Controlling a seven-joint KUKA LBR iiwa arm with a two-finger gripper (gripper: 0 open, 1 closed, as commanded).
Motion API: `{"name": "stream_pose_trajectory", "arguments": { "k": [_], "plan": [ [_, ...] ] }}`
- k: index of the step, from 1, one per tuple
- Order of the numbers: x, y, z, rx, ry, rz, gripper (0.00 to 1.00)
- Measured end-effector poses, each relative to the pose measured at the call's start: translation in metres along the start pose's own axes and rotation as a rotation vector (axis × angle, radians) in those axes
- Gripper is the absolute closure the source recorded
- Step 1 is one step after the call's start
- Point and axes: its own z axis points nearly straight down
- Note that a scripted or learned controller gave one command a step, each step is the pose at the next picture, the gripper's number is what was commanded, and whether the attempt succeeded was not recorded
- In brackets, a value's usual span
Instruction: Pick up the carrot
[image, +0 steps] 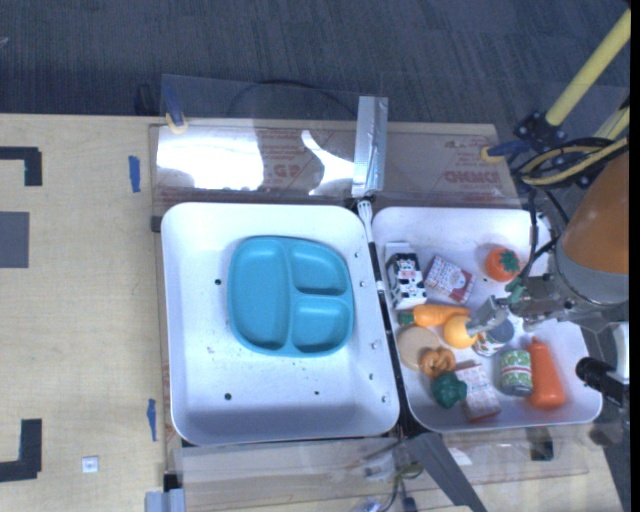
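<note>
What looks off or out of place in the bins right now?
Nothing spilled or broken. The right bin is just a loose jumble of toy food lying at all angles, the carrot near its right wall. The blue tray sits flat in the left bin.

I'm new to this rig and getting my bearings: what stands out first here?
The blue divided plate sits alone in the left bin. The right bin is crowded with small toy foods, including an orange carrot near its right edge. The gripper hangs low over that clutter, left of the carrot.
</note>
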Motion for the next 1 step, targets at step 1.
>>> {"name": "stream_pose_trajectory", "arguments": {
  "k": [1],
  "plan": [
    [0.0228,0.0065,0.0541,-0.006,-0.003,-0.021,0.0]
  ]
}}
